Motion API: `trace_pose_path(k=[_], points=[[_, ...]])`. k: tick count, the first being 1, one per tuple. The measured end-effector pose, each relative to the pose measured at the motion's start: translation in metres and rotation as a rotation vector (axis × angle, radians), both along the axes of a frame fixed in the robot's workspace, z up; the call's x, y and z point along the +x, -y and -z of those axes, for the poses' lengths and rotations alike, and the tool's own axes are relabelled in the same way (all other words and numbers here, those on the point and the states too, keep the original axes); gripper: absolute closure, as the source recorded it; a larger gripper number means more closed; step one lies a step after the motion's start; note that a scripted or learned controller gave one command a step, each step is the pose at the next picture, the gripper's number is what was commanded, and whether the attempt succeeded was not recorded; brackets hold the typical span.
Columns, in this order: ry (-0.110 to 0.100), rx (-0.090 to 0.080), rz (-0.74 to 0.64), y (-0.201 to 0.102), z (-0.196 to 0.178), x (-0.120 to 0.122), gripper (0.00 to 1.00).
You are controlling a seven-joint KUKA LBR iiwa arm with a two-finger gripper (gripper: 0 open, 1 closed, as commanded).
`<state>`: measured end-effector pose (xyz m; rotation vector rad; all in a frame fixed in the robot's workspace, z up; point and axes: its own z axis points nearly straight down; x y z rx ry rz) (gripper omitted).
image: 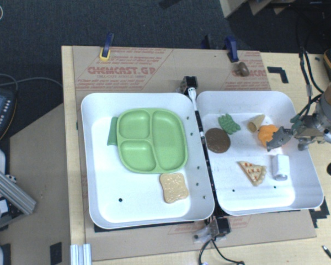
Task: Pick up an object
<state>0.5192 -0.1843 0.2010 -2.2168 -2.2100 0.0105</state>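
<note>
Toast-coloured, a square cracker or slice of toy bread is seen low in the left bin, just below the green divided plate that takes up most of that bin. Across the divider, in the right bin, a wedge of toy pizza lies toward the near edge, a small white cylinder stands just to its right, and a brown disc sits beside the divider with a green leafy piece above it. A tan cone-like piece is found near the far side.

The relation that counts is at the right rim — the gripper has its tip against the orange toy, which lies just to the left of it as viewed, toward the middle of the bin. Whether the fingers are spread or closed cannot be told from this slant, nor can it be said that the orange toy is held; it may merely be touched. The toy looks roundish, with no clear long axis, so approach angle is judged to matter little. The white cylinder, its long axis running toward and away from the camera, lies just nearer than the gripper and is judged the next closest candidate.
</note>
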Motion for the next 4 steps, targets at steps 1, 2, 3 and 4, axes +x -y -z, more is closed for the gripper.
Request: trace_pose_path(k=[1,2,3,4], points=[[0.013,-0.003,-0.003,0.000,-0.007,0.003,0.00],[0.005,0.000,-0.003,0.004,0.054,0.008,0.00],[0.030,-0.010,-0.003,0.005,0.096,0.014,0.00],[0.042,-0.018,-0.005,0.008,0.107,0.023,0.00]])
